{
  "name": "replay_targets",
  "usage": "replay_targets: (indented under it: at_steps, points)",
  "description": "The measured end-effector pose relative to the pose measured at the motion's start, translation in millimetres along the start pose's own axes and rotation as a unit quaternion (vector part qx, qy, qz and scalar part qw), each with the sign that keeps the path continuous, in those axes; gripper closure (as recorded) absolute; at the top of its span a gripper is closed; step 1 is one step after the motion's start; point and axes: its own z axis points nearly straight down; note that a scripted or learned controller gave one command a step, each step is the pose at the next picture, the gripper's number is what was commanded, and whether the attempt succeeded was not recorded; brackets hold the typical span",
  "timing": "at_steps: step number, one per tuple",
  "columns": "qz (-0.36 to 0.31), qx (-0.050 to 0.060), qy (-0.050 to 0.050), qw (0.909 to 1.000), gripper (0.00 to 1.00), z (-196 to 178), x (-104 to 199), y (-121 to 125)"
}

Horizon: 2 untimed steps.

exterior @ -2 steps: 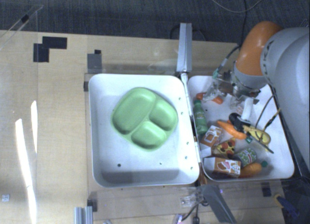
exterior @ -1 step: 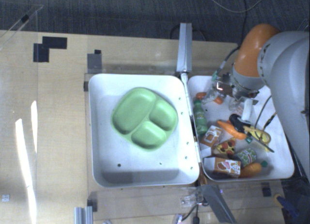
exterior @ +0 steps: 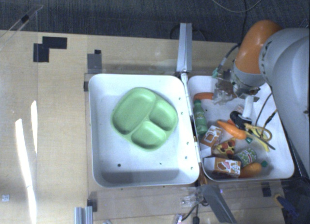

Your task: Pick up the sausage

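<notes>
Two shallow white plastic bins sit side by side on the pale wooden bench (exterior: 58, 136). The left bin (exterior: 97, 169) holds a smooth, matte green three-compartment plate (exterior: 144, 117), moulded and rounded at the corners. The right bin (exterior: 286, 167) is crowded with small toy food.

The grey metal arm with its glossy orange band (exterior: 256, 48) reaches in from the right; its two-finger gripper (exterior: 224, 93) hangs over the far end of the right bin. Whether it is spread or closed cannot be told from here.

The reddish, rounded sausage (exterior: 204, 96) lies at the far left corner of the right bin, just left of the gripper, close to the bin wall.

Risks, as judged: the smooth cylinder may roll or squirt from the pinch; the nearby wall may block one finger; the green plastic bottle (exterior: 198, 113) just nearer could be nudged. The orange carrot (exterior: 232, 129) and small printed cartons (exterior: 226, 166) lie further toward the near side.
</notes>
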Motion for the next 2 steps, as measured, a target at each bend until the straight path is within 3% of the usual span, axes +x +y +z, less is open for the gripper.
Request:
replay_targets:
  at_steps: [1,2]
  points:
    - [0.000,0.000,0.000,1.0000,0.00,0,0,0]
    - [-0.002,-0.002,0.001,1.0000,1.00,-11,2,2]
